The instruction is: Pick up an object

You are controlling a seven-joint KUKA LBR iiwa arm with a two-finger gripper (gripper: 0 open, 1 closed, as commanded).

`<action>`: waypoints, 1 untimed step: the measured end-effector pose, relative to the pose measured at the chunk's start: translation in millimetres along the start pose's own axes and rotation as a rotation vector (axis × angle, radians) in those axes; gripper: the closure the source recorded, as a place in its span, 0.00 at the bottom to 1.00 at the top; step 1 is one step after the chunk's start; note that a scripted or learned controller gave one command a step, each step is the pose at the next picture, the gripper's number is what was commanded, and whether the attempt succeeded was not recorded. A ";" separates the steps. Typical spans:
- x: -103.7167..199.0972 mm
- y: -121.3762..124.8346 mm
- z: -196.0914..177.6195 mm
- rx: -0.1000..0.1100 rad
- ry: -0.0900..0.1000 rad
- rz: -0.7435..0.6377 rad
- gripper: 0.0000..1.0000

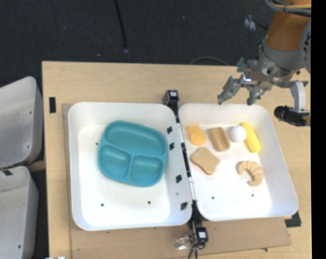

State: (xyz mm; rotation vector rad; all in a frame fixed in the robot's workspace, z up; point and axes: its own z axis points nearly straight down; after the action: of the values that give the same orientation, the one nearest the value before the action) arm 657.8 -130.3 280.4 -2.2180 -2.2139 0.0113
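The right bin [282,198] holds several toy foods: an orange round piece [196,135], a tan bread roll [219,138], a white egg [238,133], a yellow corn cob [251,137], a toast slice [204,160] and a croissant [251,172]. My gripper [239,93] hangs above the bin's far rim, behind the egg and corn. Its two fingers are spread apart, with nothing between them.
The left bin [85,198] holds a teal divided plate [133,153]. A black clip [171,97] sits at the far end of the seam between the bins. Bare wooden bench [125,77] runs behind the bins. White panels [12,123] stand at the left.
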 end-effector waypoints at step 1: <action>0.4 1.7 -7.8 -0.012 -0.001 -0.002 0.00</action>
State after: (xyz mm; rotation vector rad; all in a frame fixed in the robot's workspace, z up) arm 659.6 -129.9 288.1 -2.2221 -2.2230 -0.0014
